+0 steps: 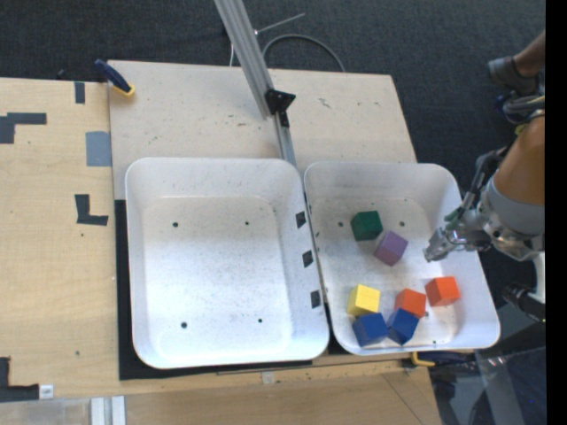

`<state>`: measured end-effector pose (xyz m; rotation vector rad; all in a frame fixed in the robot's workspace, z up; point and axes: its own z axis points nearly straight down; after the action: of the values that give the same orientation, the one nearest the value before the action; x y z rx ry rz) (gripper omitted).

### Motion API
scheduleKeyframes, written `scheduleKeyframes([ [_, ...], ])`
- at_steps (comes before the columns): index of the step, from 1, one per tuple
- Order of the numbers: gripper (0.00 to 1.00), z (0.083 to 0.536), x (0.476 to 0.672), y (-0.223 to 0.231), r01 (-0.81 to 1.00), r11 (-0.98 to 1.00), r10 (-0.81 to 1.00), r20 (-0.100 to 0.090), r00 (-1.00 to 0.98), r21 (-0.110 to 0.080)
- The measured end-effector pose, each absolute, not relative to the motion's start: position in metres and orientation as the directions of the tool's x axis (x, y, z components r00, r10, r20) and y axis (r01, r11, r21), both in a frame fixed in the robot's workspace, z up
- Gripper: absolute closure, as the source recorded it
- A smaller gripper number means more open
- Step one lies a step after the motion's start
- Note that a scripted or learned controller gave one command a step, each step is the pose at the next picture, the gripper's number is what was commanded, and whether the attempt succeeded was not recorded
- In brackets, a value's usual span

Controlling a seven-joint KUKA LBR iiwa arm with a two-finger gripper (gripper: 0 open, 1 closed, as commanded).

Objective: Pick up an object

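On my plywood bench (204,122), the metal two-finger gripper (440,246) hangs at right, above the small orange cube (442,290); its state I cannot tell.

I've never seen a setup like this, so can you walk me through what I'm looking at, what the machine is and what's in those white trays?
One camera above a bench looks down at a slant. The two white trays are shallow bins: the left bin and the right bin. From the right reaches a robot arm, and its gripper hangs over the right bin, with nothing visibly held. That bin contains small blocks: green, purple, yellow, two orange and two blue.
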<state>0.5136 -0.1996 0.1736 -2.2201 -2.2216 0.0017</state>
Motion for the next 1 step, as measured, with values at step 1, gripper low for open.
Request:
scheduleKeyframes([
  [1,1.00,0.2328,0.5084,-0.2049,1.000,0.001,1.000,-0.002,-0.001,0.005],
])
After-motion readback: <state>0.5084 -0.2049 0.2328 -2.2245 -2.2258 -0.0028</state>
